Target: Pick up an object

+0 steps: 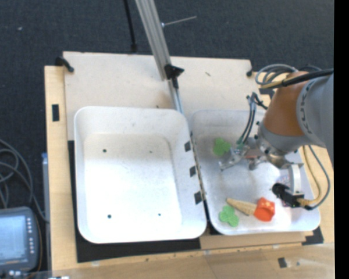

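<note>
Dark carpet runs all round a pale wooden worktop (134,77), and on it sit two shallow white bins side by side: the left bin (134,112) across the middle of the frame, the right bin (206,118) at centre right. The grey arm (305,106) with its orange band comes in from the right edge and bends down over the right bin. Its hand (242,156) hangs low near the upper middle of that bin, just beside a small green piece (221,146); from where I stand I cannot tell how wide it is spread, and I see nothing caught in it.

The other things lie at the bin's lower edge: a tan cone (238,206), a second green piece (228,216) touching it, and an orange block (264,209) just to its right.

So, by my reckoning, nothing is lifted yet. The grasp and the raise are both left to do.
</note>
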Robot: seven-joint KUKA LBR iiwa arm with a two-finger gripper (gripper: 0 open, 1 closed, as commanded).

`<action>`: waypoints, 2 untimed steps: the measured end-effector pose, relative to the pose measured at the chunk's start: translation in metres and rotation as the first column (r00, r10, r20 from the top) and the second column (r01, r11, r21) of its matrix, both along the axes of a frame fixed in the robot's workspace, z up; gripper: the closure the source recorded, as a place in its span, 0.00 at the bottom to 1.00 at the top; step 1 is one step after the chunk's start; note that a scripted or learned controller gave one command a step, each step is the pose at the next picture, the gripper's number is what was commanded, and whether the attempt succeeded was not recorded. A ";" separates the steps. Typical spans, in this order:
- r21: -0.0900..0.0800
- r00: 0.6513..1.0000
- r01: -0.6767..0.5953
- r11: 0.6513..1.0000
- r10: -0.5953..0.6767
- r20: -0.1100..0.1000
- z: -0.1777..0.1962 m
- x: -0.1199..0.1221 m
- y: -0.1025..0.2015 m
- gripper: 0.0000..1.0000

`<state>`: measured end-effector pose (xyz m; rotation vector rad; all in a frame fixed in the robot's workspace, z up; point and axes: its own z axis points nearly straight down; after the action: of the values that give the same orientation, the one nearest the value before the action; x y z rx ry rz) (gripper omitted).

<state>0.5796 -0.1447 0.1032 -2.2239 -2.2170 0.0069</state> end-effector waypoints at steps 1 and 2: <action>0.002 1.000 0.009 1.000 -0.009 0.008 0.014 0.002 0.000 1.00; 0.000 1.000 0.000 1.000 0.000 0.011 0.068 0.003 -0.012 1.00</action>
<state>0.5823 -0.1566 0.1717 -2.2298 -2.2223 -0.0051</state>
